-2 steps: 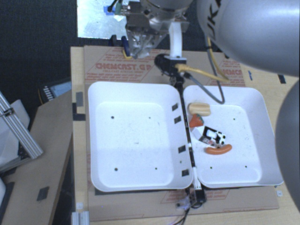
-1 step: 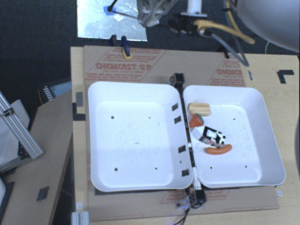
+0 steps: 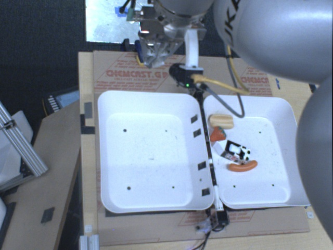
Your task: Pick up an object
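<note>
Bins sit side by side on the desk (image 3: 130, 69), which is covered with brown cardboard printed in red. Of the two, the left bin (image 3: 148, 155) is white with a few small dark dots on its floor. The right bin (image 3: 270, 186) holds a small cluster of things near its left wall: a tan bread-like block (image 3: 221, 121) at the back, an orange-red wedge (image 3: 218, 134) just in front of it, a black-and-white toy (image 3: 237, 151) nearer the middle, and an orange sausage shape (image 3: 242, 165) lying flat just in front of the toy. The grey arm (image 3: 270, 20) crosses the top of the view, and its hand (image 3: 156, 53) hangs above the cardboard behind the left bin, well apart from the cluster. Whether the hand is released or clenched I cannot tell; nothing shows between its tips. A yellow cable (image 3: 223, 85) runs along the back of the right bin
</note>
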Controlling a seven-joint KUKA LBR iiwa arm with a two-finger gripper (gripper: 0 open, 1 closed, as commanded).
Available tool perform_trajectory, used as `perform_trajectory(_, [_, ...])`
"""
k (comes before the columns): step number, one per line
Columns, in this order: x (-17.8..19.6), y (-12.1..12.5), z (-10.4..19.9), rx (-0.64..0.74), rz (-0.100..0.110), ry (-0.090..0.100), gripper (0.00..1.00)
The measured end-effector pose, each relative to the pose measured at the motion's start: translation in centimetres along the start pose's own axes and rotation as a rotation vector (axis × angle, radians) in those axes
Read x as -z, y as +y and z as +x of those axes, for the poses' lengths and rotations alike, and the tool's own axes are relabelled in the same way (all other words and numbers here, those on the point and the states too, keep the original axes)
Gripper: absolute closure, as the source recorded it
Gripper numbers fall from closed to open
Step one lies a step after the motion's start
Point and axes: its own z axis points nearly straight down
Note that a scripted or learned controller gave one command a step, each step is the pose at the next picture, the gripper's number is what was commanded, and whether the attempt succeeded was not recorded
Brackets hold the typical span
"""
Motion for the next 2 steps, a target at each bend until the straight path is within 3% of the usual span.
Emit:
perform_trajectory(1, [12.0, -4.4, 0.0, 0.007, -0.023, 0.010, 1.00])
perform_trajectory(2, [11.1, 4.2, -0.1, -0.001, -0.014, 0.004, 1.00])
